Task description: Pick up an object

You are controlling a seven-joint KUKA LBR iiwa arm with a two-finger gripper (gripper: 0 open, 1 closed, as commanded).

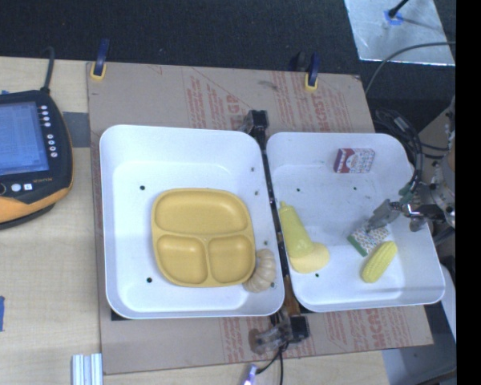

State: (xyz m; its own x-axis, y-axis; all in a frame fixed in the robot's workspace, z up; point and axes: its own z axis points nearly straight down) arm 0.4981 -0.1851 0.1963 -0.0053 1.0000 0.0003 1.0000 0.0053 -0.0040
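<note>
The right bin (349, 295) holds several objects. A yellow corn cob (379, 261) lies near its front right. A pale yellow bottle-shaped toy (300, 239) rests along its left wall. A small red and white box (353, 160) sits at the back. A small green and white packet (367, 237) lies just left of the corn. My gripper (382, 215) reaches in from the right edge and hangs low just above that packet's upper end.
The left bin (124, 175) carries a yellow divided plate (202, 236) with a beige ridged object (262, 271) at its front right corner. A tablet (20, 147) lies on the bench at the far left. Cables and arm hardware (429, 191) crowd the right bin's right rim.
</note>
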